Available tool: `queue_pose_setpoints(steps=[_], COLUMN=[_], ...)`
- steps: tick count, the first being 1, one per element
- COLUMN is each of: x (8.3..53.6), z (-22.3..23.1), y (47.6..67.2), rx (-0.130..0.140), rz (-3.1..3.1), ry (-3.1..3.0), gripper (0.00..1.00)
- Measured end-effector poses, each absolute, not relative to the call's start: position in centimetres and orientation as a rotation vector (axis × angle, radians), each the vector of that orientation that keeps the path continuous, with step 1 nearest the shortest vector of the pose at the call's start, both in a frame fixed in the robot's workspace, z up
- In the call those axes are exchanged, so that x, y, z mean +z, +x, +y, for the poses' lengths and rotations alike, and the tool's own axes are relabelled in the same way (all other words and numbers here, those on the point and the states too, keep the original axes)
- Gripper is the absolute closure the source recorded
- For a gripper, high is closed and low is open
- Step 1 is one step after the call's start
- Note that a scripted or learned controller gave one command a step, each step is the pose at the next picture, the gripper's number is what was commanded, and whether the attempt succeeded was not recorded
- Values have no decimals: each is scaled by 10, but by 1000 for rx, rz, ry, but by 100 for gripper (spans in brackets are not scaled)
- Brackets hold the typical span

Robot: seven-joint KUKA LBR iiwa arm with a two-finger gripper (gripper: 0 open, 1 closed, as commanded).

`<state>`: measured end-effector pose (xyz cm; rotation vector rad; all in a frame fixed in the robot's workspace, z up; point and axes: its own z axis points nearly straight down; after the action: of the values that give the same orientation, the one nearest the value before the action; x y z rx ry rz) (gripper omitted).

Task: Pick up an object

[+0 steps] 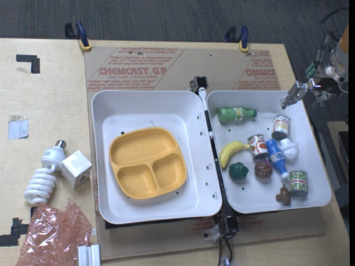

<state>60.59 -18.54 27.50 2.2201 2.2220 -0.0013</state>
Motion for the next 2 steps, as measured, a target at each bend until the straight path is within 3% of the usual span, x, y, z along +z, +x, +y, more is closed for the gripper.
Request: queue_pose_setpoints(steps=[1, 2], x=[134, 144], z=[-182, -183], y=[578, 579], rx=[0, 1], rz=[2220, 2217], ry=[2222, 2222], gripper=[0, 100])
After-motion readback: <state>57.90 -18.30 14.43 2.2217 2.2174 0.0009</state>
